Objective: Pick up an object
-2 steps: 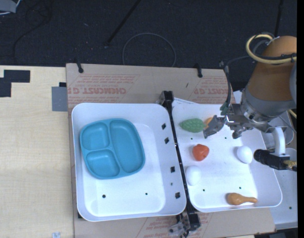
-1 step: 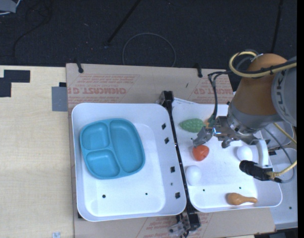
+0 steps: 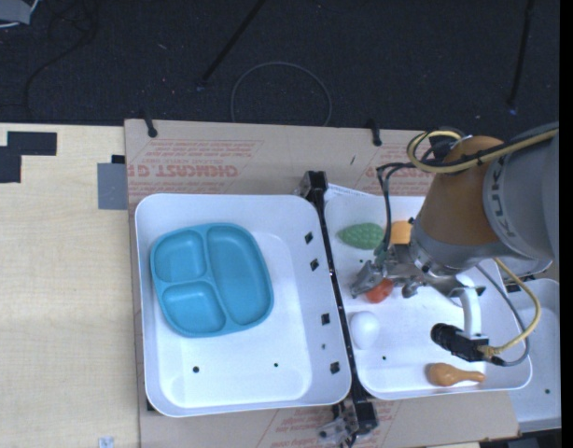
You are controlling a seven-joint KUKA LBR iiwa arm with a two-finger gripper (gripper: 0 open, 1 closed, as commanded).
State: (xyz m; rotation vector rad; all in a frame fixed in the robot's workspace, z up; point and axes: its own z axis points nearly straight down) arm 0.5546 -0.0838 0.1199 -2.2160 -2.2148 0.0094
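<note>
**Camera view: claw closing in on the red piece**

The claw [image 3: 378, 283] is hovering in the right bin [image 3: 398, 381], its spread unclear, over a small red object [image 3: 381, 291]. Centring before pinching seems wise, avoiding the white ball [image 3: 364, 327] nearby.

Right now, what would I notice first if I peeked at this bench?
Probably the big blue divided plate, alone in the left bin. Next, the grey and orange arm with its gripper low in the right bin, by a small red thing, a green leafy piece and a white ball.
</note>
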